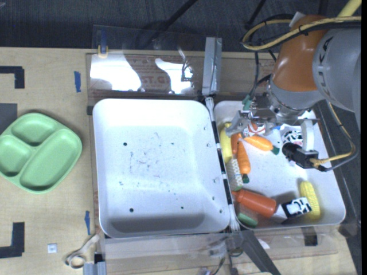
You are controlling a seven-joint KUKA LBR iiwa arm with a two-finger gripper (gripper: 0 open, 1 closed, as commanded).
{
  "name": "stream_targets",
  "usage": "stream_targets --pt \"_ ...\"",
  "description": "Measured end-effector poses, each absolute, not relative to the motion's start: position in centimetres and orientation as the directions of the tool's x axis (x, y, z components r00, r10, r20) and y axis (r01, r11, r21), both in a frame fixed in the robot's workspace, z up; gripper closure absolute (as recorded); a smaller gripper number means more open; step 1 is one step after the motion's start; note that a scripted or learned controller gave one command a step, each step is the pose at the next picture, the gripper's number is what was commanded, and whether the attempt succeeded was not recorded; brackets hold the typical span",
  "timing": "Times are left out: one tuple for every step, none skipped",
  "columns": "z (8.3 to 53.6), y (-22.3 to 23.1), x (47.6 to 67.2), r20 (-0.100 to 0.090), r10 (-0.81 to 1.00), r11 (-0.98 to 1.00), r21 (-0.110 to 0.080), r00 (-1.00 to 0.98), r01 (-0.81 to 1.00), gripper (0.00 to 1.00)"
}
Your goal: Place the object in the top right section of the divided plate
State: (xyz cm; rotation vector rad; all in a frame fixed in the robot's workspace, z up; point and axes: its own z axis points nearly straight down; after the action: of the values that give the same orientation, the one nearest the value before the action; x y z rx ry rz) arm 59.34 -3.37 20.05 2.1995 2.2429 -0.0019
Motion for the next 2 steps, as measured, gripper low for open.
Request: stream_targets --pt "19.2 4.1 55.7 0.0 0.963 -0.27 -0.005 0.27 0.963 1.0" --pt "22.7 2.5 56.4 -0.001 0.96 -0.281 -0.001 0.281 0.96 1.0"
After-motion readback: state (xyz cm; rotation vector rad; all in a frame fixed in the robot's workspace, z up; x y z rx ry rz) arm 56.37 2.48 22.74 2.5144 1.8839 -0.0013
